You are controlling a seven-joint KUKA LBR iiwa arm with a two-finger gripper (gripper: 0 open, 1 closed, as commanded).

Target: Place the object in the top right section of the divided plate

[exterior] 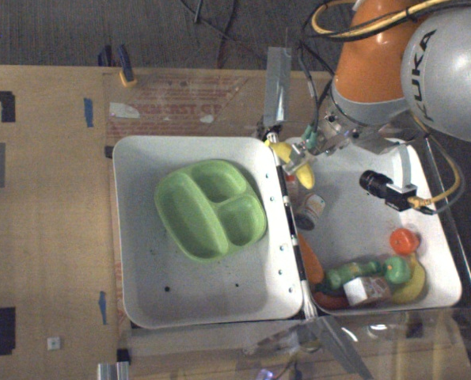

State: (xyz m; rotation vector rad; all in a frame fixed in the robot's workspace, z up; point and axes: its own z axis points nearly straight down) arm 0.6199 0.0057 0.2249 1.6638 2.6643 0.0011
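The green divided plate [211, 208] lies in the left white bin [140, 291], with one long section on its left and two smaller ones on its right. My gripper [297, 161] hangs over the rim between the two bins, just right of the plate's top right section. Its fingers are shut on a yellow banana-like toy [305, 177], whose ends stick out on both sides of them. The toy's upper end reaches over the left bin's right rim.
The right bin [354, 212] holds a small can [314, 206], an orange ball [404, 240], a carrot [313, 266], green toys [354, 274], a small box [366, 290] and a yellow fruit [414, 285]. The arm's body [409, 62] looms over that bin's far side.
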